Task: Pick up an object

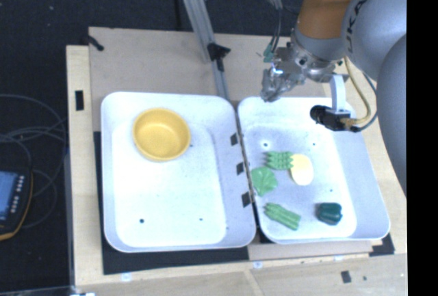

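My gripper (pixel 272 91) hangs above the far left corner of the right bin (pixel 356 171), with nothing visible between its fingers. Well in front of it in that bin lie a pale yellow piece with a green leafy top (pixel 293 166), a light green leafy piece (pixel 263 180), a green ridged piece (pixel 282 216) and a dark green pepper-like piece (pixel 329 213). A yellow bowl (pixel 161 134) sits in the far part of the left bin (pixel 171 219).
A slanted metal rail (pixel 198 21) runs from the top down to the divide between the bins. A black part on a cable (pixel 328 117) hangs over the right bin's far edge. The wooden bench (pixel 137 55) surrounds the bins.
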You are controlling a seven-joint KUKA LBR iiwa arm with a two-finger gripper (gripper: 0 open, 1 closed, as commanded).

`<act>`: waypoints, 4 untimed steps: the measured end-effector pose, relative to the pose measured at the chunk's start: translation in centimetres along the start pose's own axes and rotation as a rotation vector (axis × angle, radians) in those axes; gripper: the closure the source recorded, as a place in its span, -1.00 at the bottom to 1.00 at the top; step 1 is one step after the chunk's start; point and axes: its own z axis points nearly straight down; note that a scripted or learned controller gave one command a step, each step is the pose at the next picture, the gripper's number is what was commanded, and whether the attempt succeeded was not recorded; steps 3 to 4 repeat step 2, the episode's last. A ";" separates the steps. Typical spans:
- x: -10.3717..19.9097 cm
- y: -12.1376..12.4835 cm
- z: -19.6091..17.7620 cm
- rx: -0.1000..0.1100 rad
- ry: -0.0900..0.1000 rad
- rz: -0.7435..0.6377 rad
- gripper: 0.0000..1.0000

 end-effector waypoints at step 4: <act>10.9 -1.8 0.9 0.001 0.000 0.000 1.00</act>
